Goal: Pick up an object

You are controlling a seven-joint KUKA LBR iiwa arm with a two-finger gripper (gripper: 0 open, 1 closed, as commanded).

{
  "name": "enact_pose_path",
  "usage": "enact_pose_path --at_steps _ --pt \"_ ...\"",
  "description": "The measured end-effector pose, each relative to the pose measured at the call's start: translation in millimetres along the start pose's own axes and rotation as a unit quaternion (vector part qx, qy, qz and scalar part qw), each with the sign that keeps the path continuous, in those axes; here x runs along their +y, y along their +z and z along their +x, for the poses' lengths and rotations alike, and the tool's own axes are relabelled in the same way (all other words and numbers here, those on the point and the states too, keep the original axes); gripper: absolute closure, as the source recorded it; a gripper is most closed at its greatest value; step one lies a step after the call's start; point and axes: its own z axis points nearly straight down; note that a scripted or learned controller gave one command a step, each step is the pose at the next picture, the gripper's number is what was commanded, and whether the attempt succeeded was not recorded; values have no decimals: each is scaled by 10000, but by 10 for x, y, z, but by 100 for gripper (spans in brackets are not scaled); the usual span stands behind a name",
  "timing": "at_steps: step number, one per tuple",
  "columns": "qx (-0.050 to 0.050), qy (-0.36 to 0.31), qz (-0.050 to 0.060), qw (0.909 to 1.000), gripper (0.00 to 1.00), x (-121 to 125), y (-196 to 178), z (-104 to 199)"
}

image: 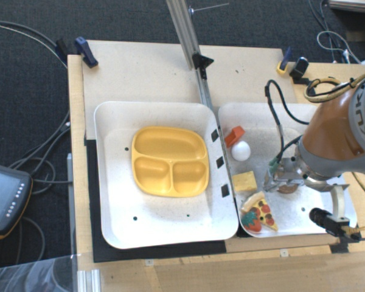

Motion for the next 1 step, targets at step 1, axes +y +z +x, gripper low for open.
enact_pose_path --at_steps 1 --pt "-20 0 -33 10000 100 37 -551 -103"
